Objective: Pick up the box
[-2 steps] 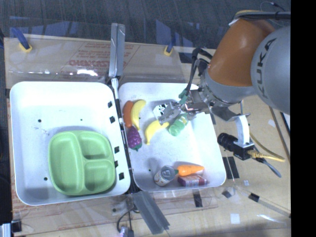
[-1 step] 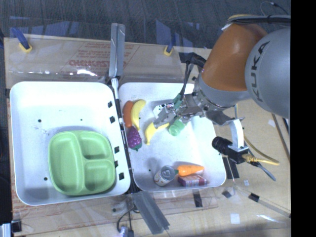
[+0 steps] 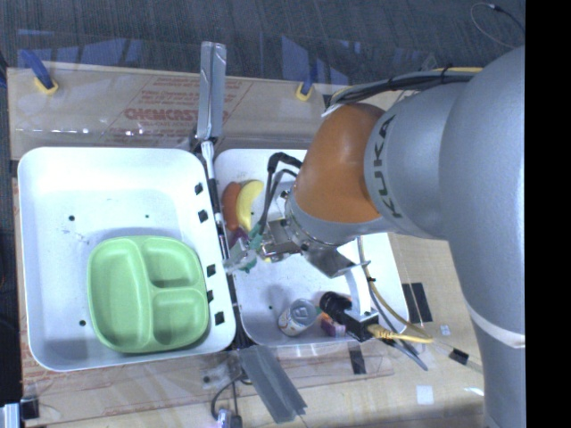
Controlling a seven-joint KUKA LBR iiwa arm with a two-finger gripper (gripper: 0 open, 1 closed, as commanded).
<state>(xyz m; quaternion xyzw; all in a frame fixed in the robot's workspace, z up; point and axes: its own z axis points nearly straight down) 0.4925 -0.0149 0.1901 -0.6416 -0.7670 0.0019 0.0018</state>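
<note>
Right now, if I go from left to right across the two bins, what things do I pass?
green divided plate → yellow thing → silver can

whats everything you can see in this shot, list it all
left bin: 1, white, left on the bench
plate: 1, green, three compartments, in the left bin
right bin: 1, white, beside the left bin
yellow thing: 1, yellow, right bin's far end
orange thing: 1, orange, touching the yellow thing's left side
can: 1, silver, right bin's near end
bench: 1, tan, under both bins
arm: 1, grey with orange band, over the right bin
end effector: 1, by the right bin's left wall
</note>
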